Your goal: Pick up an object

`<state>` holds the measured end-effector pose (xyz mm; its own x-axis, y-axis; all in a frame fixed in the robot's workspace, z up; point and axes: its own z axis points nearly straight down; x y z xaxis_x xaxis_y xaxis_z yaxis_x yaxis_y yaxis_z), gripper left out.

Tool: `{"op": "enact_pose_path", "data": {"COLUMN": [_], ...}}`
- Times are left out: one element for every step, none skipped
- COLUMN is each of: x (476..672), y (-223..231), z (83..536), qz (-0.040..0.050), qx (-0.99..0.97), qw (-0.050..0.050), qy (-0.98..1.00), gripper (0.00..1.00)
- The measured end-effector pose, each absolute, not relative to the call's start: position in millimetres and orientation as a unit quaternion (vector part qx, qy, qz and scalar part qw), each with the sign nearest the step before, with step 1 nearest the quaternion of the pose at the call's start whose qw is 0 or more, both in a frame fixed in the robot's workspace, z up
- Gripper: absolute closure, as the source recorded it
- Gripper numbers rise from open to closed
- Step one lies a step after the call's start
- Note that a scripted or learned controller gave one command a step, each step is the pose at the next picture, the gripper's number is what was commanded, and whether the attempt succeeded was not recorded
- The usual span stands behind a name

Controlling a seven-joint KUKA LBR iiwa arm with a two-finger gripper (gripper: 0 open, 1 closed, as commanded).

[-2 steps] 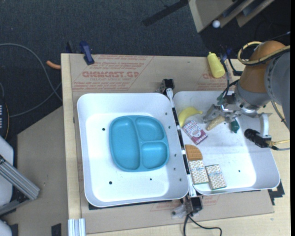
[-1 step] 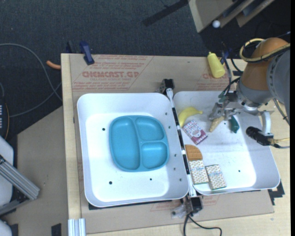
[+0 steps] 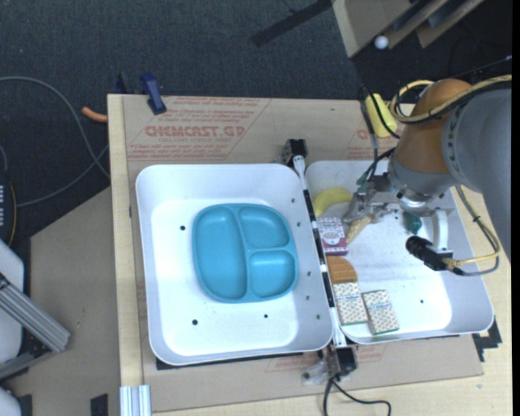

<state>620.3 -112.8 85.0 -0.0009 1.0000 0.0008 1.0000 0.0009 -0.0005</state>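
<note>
The hand (image 3: 363,213) hovers low, reaching in to grasp; whether it is open or closed, I cannot tell. The yellow object (image 3: 331,200) lies just beside it; next, descend and close.

The desk (image 3: 203,130) is a pale tan board printed with reddish lettering, and it stands on a dark blue-grey carpeted floor (image 3: 162,41). A thin black cable (image 3: 77,122) curves across the carpet at the left, a blue clip (image 3: 152,93) sits at the board's far left edge, and a ribbed aluminium extrusion rail (image 3: 31,313) lies at the lower left. A beige box-like structure (image 3: 406,20) occupies the upper right corner, and the lighting is even, without hard shadows.
</note>
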Motion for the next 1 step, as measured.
{"op": "enact_pose_path", "data": {"x": [567.6], "y": [-35.9], "z": [184.8], "qz": [-0.0002], "qx": [-0.707], "qw": [0.0], "qy": [-0.707], "gripper": [1.0]}}
